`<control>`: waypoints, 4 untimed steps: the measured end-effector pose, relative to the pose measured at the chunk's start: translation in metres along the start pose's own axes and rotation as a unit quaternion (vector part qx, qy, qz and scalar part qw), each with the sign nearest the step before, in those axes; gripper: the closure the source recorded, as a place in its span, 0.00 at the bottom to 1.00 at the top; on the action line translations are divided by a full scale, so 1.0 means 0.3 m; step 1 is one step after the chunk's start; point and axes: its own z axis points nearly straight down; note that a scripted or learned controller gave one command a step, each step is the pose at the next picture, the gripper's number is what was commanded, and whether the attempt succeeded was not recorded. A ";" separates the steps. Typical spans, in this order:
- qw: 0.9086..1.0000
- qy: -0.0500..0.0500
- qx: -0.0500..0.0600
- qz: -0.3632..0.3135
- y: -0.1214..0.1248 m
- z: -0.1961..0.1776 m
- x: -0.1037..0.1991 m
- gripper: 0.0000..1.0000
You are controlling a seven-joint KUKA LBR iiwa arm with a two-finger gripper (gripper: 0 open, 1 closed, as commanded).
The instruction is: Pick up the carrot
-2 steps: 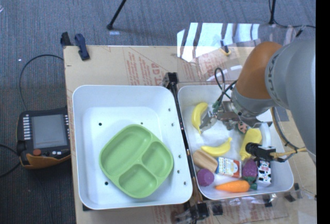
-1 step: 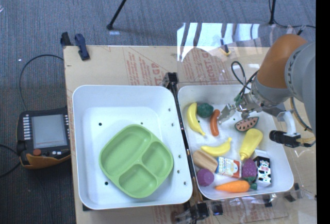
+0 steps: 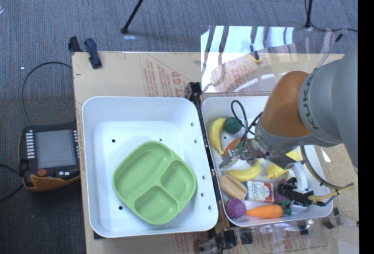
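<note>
The carrot point(image 3: 264, 211) is orange and lies flat near the front edge of the right bin point(image 3: 211, 108), between a purple round fruit point(image 3: 236, 208) and the bin's front right corner. My gripper point(image 3: 232, 155) hangs over the middle left of that bin, above a yellow banana point(image 3: 245, 172) and well behind the carrot. Nothing shows between its tips. The grey arm with its orange band point(image 3: 284, 111) covers the right part of the bin.
The right bin also holds a second banana point(image 3: 217, 132), a dark green item point(image 3: 234, 125), a tan bread piece point(image 3: 232, 187) and a white packet point(image 3: 259, 190). The left bin point(image 3: 99, 130) holds a green divided plate point(image 3: 155, 181). A teach pendant point(image 3: 51, 153) lies left of the bench.
</note>
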 end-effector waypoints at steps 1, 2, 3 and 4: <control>0.999 -0.004 -0.004 0.031 0.303 -0.011 -0.131 0.00; 0.991 -0.002 -0.001 0.133 0.110 -0.043 -0.058 0.00; 0.987 -0.005 0.001 0.159 0.304 -0.008 -0.072 0.00; 0.953 -0.002 0.000 0.303 0.019 -0.017 -0.109 0.00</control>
